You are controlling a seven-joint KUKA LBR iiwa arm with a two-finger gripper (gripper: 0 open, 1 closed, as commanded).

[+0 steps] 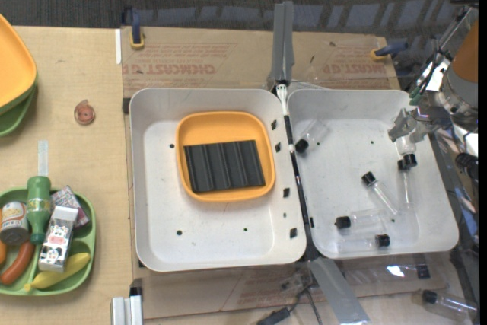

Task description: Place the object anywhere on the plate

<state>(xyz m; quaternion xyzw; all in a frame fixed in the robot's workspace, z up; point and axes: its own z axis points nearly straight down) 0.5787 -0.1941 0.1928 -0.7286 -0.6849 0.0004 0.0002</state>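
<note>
An orange plate (226, 125) lies in the left bin (152, 224). A dark ridged block (225, 166) rests flat on it. Several clear vials with black caps lie in the right bin (434, 240): one by the left wall (310, 138), one in the middle (377, 190), one near the front (356, 221). Another vial (406, 173) lies at the right, just below my gripper (404, 130). The gripper hangs over the right bin's far right part, with the arm entering from the right edge.
A green plate of toy food (46, 270) sits at the bench's front left. Stacked orange and green bowls (11, 84) are at the far left, with a small pink disc (84, 113) nearby. Clamps (135, 35) hold the cardboard behind the bins.
</note>
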